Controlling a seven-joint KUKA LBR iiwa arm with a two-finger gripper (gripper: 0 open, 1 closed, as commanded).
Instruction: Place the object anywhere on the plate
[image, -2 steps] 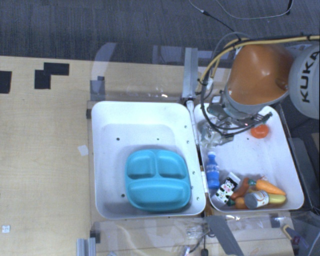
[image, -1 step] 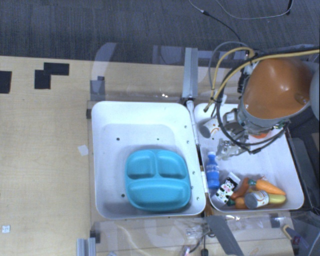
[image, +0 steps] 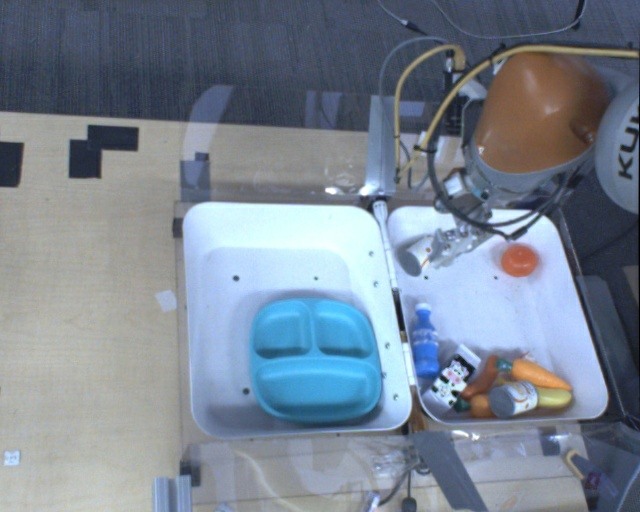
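Observation:
A light blue divided plate (image: 315, 359) lies in the left bin (image: 215, 250), toward its front. The gripper (image: 436, 250) hangs over the back left part of the right bin (image: 555, 320), pointing left, with nothing visible between its fingers. In the right bin lie a blue bottle (image: 425, 341), an orange round object (image: 519, 260), a carrot (image: 540, 374), a yellow banana-like piece (image: 553, 398), a grey can (image: 510, 400), a black-and-white patterned piece (image: 453, 378), and a brown sausage-like piece (image: 482, 374).
The divider wall between the two bins (image: 393, 300) runs just left of the gripper. Cables (image: 430, 90) loop above the arm's orange band (image: 535, 105). A wooden bench surface (image: 90, 330) extends left of the bins.

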